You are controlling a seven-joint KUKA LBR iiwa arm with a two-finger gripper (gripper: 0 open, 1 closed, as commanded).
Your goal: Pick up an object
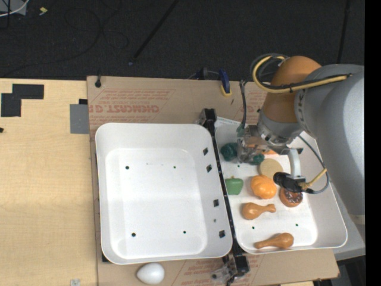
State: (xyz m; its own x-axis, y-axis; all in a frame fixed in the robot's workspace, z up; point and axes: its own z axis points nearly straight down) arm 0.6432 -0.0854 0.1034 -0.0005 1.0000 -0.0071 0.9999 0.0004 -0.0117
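1. Arm reaches in from the right; gripper [249, 151] is low over the far-left part of the right bin [324, 234], just beside the dark green object [228, 152]. Cannot tell its state: the wrist hides the tip.
2. Nothing is visibly held.
3. Right bin contents: dark green object at the far-left corner; light green piece [234, 186] nearer the divider; orange round fruit [263, 187] at centre, touching a pale disc [271, 168] behind it; brown round item [290, 197] just to its right; two tan gourd-shaped pieces, one mid-bin [257, 209], one near the front rim [275, 241].
4. Left bin [107, 159] is white with small dark dots on its floor. A white egg-like object [150, 273] lies on the tabletop [41, 189] in front of it.
5. Judgement, likely target: the dark green object, being closest to the gripper.
6. Handling judgement: these look like toy foods, light and rigid, smooth-skinned, so prone to slip or roll away. Take the green object across its narrowest width, centred; the bin wall close by limits clearance.
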